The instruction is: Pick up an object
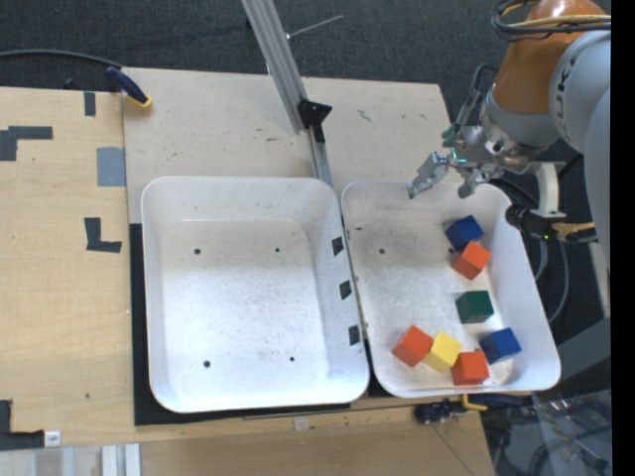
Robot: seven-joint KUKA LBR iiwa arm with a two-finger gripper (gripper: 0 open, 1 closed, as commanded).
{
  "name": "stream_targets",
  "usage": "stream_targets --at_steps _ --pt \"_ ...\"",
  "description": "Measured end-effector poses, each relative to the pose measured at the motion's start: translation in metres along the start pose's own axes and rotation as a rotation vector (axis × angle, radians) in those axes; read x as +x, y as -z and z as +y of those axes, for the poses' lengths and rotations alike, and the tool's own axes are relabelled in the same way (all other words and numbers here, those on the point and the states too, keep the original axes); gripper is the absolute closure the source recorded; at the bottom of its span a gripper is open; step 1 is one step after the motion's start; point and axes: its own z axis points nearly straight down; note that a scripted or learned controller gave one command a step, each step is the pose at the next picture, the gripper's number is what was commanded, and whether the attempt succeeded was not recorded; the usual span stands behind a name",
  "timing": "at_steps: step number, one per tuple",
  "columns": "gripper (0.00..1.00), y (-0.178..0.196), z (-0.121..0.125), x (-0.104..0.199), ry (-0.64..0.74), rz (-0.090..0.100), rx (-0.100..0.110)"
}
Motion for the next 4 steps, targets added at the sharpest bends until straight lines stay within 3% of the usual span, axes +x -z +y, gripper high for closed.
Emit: stream_targets --at_steps 2,3,4 --pt "0.0 -0.109 0.003 0.0 0.0 0.001 0.006" --pt "0.0 -0.12 0.003 0.001 0.0 0.0 0.002" --pt "1.0 -0.109 0.003 0.002 0.002 0.0 0.001"
